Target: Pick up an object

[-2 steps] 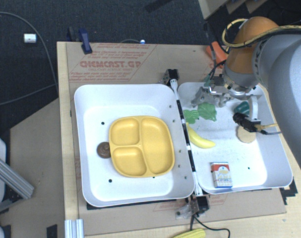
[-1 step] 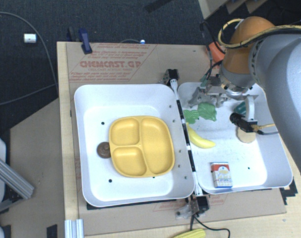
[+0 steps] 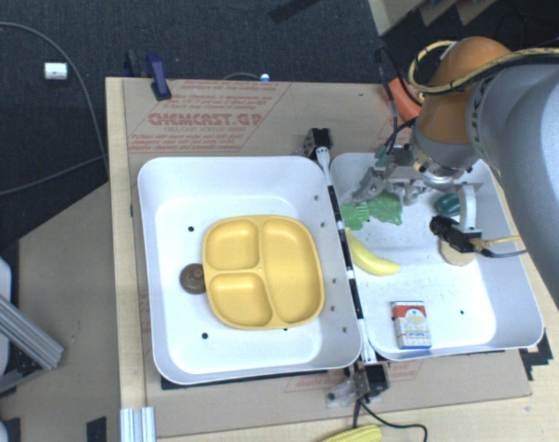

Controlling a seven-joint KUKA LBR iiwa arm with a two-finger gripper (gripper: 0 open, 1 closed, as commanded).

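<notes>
Tool (image 3: 380, 184) sits low in the right bin (image 3: 509, 325), at its far-left corner, fingers spread w/ nothing clamped btwn them; the green leafy toy (image 3: 373, 214) lies just under and beside the tips. Largest first: grey arm (image 3: 523, 127) w/ orange band comes in from the right. Left bin (image 3: 159, 247) holds a yellow divided plate (image 3: 261, 270), w/ a brown round piece (image 3: 192, 278) touching its left edge. Right bin also has a small red-and-white box (image 3: 411, 325) near the front, a banana (image 3: 373, 261) by the divider, a teal item (image 3: 449, 203) partly hidden behind the wrist. Likely target is the green toy. To do it well: centre fingers over its bulk, drop straight, keep clear of bin wall and banana, close fully before lifting.
</notes>
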